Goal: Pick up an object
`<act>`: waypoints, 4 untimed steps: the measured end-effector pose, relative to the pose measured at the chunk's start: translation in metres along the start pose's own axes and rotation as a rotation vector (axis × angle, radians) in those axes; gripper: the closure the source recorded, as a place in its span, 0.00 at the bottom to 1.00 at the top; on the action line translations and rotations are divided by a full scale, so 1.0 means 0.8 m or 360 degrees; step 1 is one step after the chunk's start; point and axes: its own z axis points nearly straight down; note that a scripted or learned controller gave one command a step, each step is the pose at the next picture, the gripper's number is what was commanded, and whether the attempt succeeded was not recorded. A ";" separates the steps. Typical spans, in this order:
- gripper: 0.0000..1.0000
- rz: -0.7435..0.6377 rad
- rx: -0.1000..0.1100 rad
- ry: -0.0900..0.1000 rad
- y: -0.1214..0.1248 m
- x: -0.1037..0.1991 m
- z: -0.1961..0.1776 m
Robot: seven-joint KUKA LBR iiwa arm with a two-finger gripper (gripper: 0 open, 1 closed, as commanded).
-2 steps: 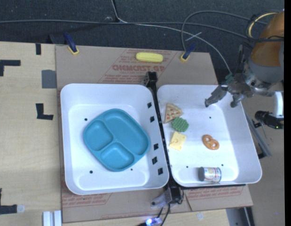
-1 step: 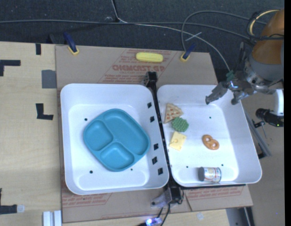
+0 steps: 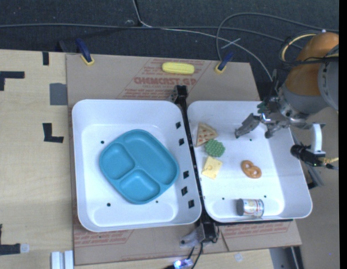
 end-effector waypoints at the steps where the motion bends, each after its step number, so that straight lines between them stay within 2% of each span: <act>1: 0.00 -0.0002 0.0002 0.0001 0.009 0.008 0.074; 2: 0.00 -0.0002 -0.0007 -0.0004 0.009 0.008 0.099; 3: 1.00 -0.0004 -0.0013 -0.0006 0.011 0.008 0.083; 4: 1.00 0.0000 -0.0010 0.0000 0.012 0.013 0.007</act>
